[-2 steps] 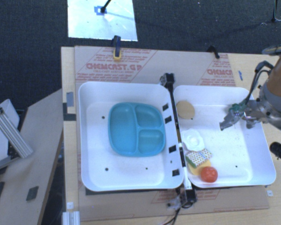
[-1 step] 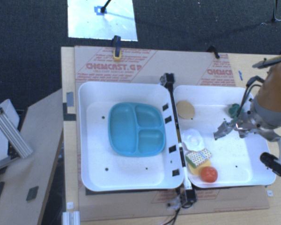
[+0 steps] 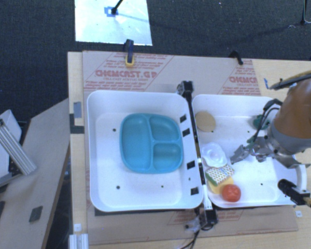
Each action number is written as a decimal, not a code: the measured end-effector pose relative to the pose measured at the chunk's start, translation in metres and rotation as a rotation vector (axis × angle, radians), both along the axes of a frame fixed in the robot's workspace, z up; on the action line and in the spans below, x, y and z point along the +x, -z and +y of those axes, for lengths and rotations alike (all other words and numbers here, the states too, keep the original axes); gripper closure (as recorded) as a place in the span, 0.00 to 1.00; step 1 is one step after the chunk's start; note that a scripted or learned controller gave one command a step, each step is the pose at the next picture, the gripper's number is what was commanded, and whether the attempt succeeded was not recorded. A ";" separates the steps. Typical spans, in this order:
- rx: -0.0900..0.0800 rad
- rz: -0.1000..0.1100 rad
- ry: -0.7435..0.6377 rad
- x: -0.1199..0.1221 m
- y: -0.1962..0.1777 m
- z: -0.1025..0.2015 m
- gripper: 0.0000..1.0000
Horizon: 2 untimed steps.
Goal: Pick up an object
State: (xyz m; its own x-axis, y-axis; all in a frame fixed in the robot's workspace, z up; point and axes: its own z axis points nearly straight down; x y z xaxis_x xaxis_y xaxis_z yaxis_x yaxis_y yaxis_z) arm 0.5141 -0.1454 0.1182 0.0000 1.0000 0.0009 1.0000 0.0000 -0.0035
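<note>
bench (image 3: 160,66) | two white bins (image 3: 109,201) | dark floor, perhaps carpet (image 3: 31,45)

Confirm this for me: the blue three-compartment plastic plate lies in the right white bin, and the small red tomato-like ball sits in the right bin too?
Not quite. The camera view shows the blue three-compartment plastic plate in the left white bin, not the right. The small red tomato-like ball does sit in the right white bin.

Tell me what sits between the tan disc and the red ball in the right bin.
In the camera view, between the tan disc and the red ball lie a clear plastic cup and, below it, a checkered yellow-green block.
</note>
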 end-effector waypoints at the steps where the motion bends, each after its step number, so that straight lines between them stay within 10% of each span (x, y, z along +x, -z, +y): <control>1: -0.001 -0.003 0.000 0.000 0.035 0.000 0.00; 2: -0.002 -0.007 0.000 0.002 0.023 0.000 1.00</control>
